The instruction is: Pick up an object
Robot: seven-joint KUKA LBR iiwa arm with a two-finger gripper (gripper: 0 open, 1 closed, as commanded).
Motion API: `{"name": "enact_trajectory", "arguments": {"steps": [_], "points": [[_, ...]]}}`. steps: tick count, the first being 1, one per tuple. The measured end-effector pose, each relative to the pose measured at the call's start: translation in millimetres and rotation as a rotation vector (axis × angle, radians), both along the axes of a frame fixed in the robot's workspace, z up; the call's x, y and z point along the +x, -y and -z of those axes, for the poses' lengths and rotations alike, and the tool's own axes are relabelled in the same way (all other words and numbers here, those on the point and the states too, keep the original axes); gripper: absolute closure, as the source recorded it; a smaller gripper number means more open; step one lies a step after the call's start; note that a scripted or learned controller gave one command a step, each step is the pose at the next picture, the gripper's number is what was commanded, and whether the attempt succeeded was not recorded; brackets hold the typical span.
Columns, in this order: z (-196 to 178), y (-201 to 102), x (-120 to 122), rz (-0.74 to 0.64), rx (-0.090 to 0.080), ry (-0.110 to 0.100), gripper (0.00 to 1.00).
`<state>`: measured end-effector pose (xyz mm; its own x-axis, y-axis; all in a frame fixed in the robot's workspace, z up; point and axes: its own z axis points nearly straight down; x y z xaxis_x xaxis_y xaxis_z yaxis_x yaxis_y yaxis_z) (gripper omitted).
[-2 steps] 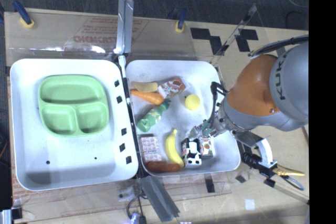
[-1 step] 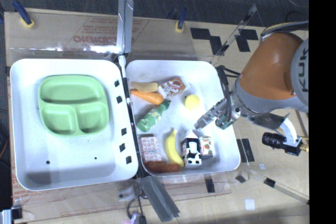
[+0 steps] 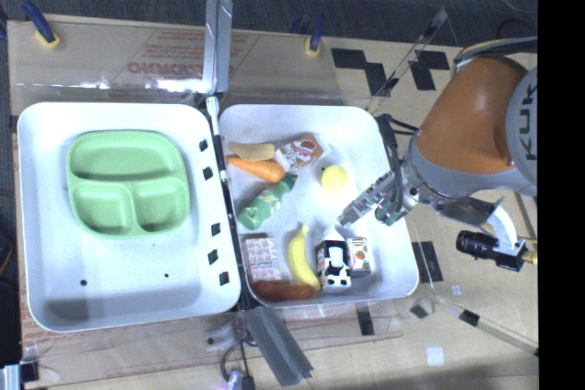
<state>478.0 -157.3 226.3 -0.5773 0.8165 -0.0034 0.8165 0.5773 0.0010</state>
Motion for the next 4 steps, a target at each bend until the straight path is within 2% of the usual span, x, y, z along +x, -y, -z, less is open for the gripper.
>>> {"name": "enact_trajectory", "arguments": {"steps": [1,2,3,4], "points": [[109.9,-28.8,22.0,-0.207,0.003,-0.006,0.00],[101.0,-28.1,22.8,-0.210,0.002,-0.006,1.00],[101.0,-28.2,22.8,-0.210,0.002,-0.006,0.00],[136.3,-41.2,-1.8,-0.180,0.003,-0.005,0.00]]}}
